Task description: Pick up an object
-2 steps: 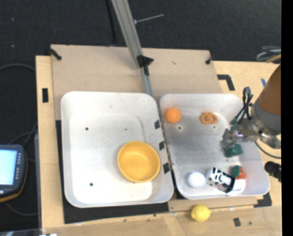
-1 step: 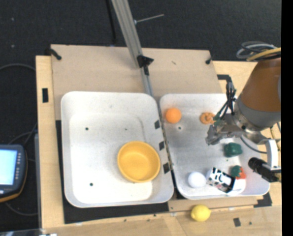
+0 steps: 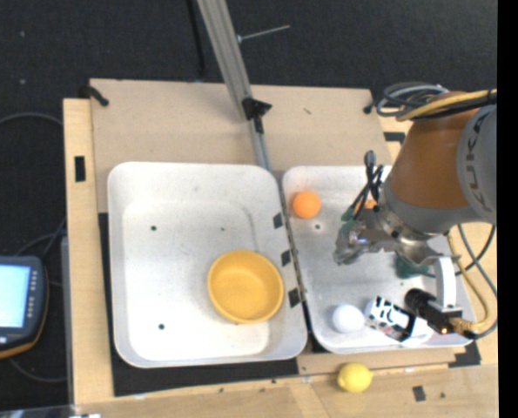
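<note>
Camera view, looking down at a slant on a tan wooden surface (image 3: 171, 129) that carries two shallow white plastic bins side by side.

The left bin (image 3: 154, 198) holds a round yellow plastic bowl (image 3: 245, 286), sitting upright near the bin's front right corner.

The right bin (image 3: 324, 273) holds several small things. A small orange ball (image 3: 306, 204) lies near its back left corner. A white ball (image 3: 347, 318) lies near its front edge, and just beside it, toward the front right corner, is a small black-and-white patterned object (image 3: 389, 314) whose shape is hard to make out.

A yellow lemon-like ball (image 3: 354, 377) rests outside the bins, on the surface at its front edge, just past the right bin's front rim.

The grey arm with its orange band (image 3: 433, 168) reaches in from the right and hangs over the middle of the right bin. Its gripper (image 3: 353, 244) points down toward bare bin floor, between the orange ball and the white ball and apart from both. The fingers are too dark and blurred to read, so I cannot tell their state, and no object is visible between them.

Judging by this, nothing has been picked up yet. The arm is placed over the right bin, but choosing an object, closing on it and lifting all remain.
</note>
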Controlling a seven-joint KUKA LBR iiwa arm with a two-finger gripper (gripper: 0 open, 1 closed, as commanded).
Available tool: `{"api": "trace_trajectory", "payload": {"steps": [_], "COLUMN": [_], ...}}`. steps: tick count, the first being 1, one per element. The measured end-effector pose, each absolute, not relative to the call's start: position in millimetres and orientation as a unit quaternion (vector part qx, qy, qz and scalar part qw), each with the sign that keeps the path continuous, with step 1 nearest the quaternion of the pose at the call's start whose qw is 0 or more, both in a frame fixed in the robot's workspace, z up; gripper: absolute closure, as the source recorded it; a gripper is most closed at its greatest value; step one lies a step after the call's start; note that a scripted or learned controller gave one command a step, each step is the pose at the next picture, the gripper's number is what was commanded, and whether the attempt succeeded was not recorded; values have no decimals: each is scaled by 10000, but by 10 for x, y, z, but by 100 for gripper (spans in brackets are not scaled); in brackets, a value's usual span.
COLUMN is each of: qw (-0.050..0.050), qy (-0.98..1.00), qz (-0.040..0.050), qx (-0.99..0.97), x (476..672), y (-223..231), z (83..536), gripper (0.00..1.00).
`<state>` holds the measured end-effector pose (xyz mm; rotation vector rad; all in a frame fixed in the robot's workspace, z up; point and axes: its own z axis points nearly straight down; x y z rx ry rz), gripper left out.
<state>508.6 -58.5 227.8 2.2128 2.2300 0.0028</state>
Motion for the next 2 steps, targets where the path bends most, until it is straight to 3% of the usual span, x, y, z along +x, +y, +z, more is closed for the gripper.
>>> {"api": "trace_trajectory", "payload": {"steps": [2], "qw": [0], "qy": [7100], "qz": [14], "qx": [7042], "x": [5055], "y": [448], "z": [2504], "gripper": [100]}}
